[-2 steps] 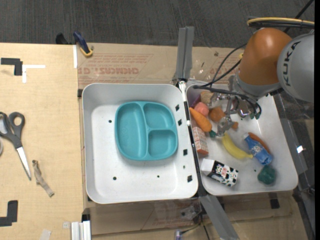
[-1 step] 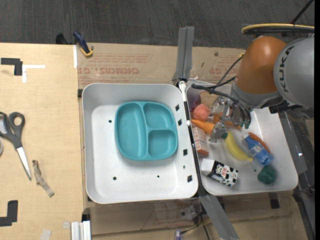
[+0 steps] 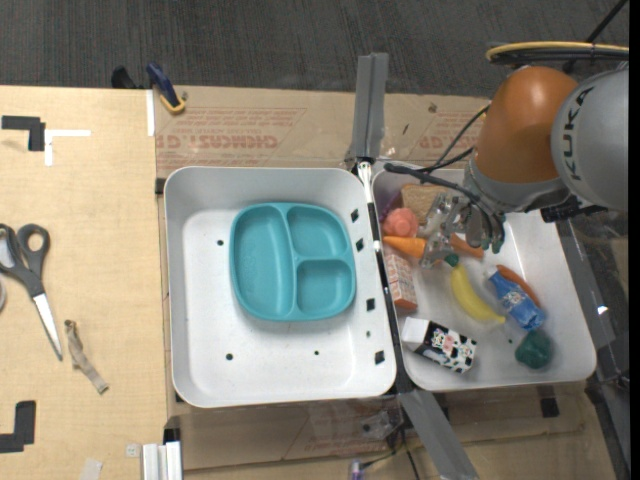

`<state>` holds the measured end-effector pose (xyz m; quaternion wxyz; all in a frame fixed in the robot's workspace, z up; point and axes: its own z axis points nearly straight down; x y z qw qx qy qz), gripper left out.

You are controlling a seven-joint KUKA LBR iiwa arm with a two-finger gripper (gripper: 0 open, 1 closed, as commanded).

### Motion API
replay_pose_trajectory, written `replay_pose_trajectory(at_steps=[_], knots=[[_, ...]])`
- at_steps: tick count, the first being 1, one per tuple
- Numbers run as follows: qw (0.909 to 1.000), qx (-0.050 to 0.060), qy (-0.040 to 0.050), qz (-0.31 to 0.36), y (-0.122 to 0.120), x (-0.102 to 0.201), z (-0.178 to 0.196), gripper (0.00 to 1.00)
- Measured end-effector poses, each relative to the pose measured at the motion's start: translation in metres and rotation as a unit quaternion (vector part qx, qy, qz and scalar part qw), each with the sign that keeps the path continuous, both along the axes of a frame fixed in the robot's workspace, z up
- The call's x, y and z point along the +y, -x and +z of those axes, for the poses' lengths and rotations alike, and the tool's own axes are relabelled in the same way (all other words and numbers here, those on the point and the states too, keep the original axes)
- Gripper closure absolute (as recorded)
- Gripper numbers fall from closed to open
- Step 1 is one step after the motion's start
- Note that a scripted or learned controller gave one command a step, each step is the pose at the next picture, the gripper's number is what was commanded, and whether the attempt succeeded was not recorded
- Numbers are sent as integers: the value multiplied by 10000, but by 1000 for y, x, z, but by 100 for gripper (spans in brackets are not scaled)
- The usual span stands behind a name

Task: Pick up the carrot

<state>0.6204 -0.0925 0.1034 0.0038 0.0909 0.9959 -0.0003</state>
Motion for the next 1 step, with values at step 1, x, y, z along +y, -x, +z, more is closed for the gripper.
replay_pose_trajectory(at_steps=[1], knots=[[9861, 10, 0, 1659, -9, 76, 89, 100]])
